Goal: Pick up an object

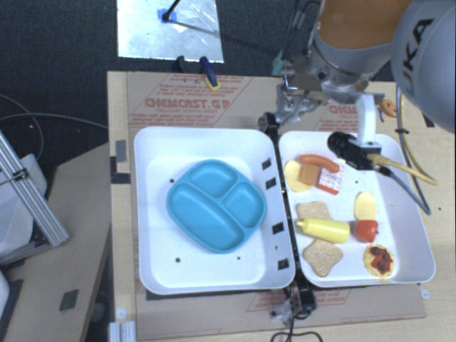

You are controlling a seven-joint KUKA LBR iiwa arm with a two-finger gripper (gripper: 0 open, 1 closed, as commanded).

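The right bin (pixel 420 251) holds several toy foods: a sausage (pixel 318 162), a red and white packet (pixel 329 181), a yellow disc (pixel 293 175), a yellow bottle (pixel 324 228) lying on its side, two toast pieces (pixel 312 210) (pixel 320 256), a pale yellow wedge (pixel 365 205), a red tomato (pixel 366 229) and a small pizza (pixel 379 259). My gripper (pixel 291 107) hangs above the back left corner of this bin, behind the sausage, and nothing shows in it.
The left bin (pixel 153 262) holds a blue divided plate (pixel 216 205). A black divider with clips (pixel 279 191) runs between the bins. Behind the bins lie a cardboard sheet (pixel 185 102) and a shiny square plate (pixel 169 20).
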